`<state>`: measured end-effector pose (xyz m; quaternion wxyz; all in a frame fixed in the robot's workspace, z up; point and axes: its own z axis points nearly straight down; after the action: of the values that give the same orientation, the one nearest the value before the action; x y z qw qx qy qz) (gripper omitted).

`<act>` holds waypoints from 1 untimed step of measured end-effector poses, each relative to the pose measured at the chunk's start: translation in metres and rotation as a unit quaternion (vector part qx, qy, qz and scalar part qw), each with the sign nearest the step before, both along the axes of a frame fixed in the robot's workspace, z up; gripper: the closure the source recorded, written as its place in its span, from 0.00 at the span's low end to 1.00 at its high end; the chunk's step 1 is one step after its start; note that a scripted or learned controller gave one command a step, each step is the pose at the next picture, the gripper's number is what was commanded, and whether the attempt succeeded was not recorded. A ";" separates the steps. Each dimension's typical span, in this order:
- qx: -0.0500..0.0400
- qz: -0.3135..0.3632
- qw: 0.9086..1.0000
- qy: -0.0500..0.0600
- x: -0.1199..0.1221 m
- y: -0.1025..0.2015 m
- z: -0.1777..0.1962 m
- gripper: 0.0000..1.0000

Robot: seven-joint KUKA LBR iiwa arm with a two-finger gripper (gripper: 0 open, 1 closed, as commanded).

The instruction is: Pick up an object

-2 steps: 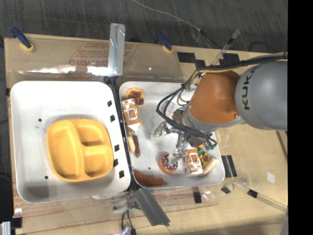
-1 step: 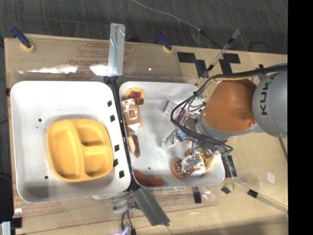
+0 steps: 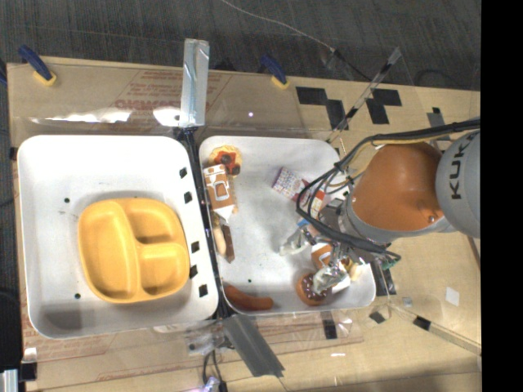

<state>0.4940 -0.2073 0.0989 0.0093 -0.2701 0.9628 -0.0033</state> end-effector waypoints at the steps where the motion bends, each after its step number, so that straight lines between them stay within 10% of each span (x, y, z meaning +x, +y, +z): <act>1: 0.000 0.004 1.000 0.005 0.000 0.001 0.010 1.00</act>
<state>0.4936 -0.2063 0.1088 0.0047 -0.2738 0.9618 -0.0023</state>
